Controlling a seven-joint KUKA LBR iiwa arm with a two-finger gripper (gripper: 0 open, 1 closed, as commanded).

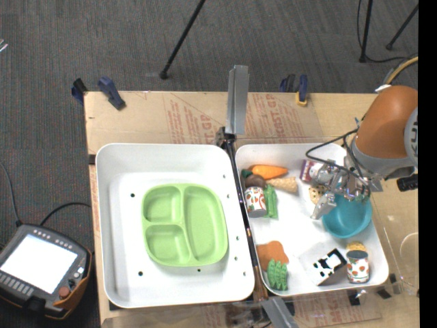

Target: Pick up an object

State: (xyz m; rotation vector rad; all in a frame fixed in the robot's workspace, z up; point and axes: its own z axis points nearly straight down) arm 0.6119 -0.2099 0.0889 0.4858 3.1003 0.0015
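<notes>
- The gripper (326, 202) hangs over the right bin (293, 152), at the left rim of the blue bowl (348, 217); whether it is released or clenched cannot be told.
- Nearest candidate: that bowl, touching or just right of the tool.
- A purple packet (313, 171) lies just up-left of the bowl.
- Bare floor left of the bowl gives open room; the bin's right wall runs close behind it.

bench (171, 118): cardboard-topped | left white bin (116, 176) | right white bin (290, 152) | side by side
</notes>
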